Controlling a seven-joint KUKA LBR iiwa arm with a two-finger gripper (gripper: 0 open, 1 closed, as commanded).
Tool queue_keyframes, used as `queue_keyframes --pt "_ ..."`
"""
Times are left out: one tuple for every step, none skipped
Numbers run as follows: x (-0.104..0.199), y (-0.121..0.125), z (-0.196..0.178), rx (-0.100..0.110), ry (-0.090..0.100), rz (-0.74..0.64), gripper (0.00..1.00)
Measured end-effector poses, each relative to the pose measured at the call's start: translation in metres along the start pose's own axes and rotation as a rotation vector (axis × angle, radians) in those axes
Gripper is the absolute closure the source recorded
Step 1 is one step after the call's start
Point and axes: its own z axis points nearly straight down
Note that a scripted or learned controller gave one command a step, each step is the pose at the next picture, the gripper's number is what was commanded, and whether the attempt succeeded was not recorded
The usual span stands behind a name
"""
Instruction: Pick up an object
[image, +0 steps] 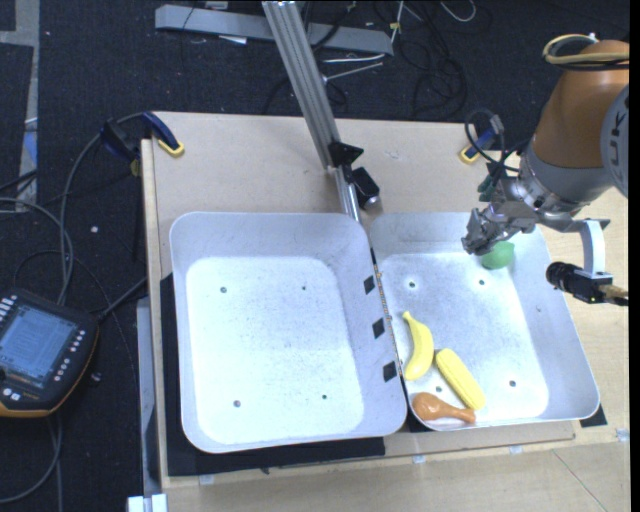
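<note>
Four objects in right bin (560, 330), gripper (483, 238) low over green object (498, 254) at far edge.
Looked small, light, likely smooth (material unclear); best pinched across its middle. Touching it or not, clenched or released: could not tell. Banana (419, 347), yellow piece (459, 377), orange piece (441, 407) near front.

You see two white bins, the left bin (270, 330) and the right bin (520, 330), in matt plastic speckled with fine dark marks, on a pale, unvarnished-looking wooden bench (250, 165). The banana (420, 347), the yellow corn-like piece (459, 377) and the orange drumstick-shaped toy (441, 408) look like smooth, faintly glossy plastic. You can make out brushed metal on the slanted rail (305, 75).
</note>
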Motion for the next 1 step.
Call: queue_keyframes --pt "0.0536 -0.0149 -0.0049 -0.001 0.0 0.0 1.0"
